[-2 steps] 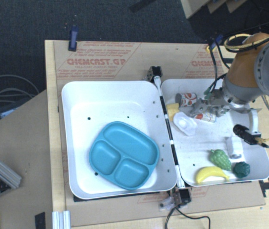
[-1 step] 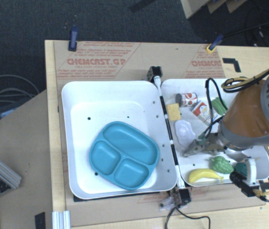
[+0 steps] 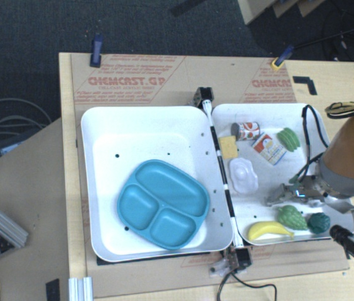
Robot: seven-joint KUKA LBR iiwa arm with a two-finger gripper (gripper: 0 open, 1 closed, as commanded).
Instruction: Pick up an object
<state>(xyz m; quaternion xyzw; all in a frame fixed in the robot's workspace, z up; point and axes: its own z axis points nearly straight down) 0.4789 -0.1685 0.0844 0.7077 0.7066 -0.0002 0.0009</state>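
The right bin (image 3: pixel 262 113) holds several small objects. At its back lie a red-and-white can (image 3: pixel 249 130), a yellow block (image 3: pixel 228 147), a red-and-white carton (image 3: pixel 269 149) and a green leafy piece (image 3: pixel 288 138). A clear plastic cup (image 3: pixel 243 175) lies near the left wall. Along the front edge are a yellow banana (image 3: pixel 269 231), a bumpy green fruit (image 3: pixel 292 217) and a dark green ball (image 3: pixel 319 222). My gripper (image 3: pixel 283 197) is low over the bin floor, just behind the bumpy green fruit and right of the cup. I see nothing held in it.
The left bin (image 3: pixel 95 137) carries a blue divided plate (image 3: pixel 162 202). The arm's orange band (image 3: pixel 353 149) and a black cable (image 3: pixel 312 130) hang over the right bin's right side. A divider rail (image 3: pixel 218 162) separates the bins.
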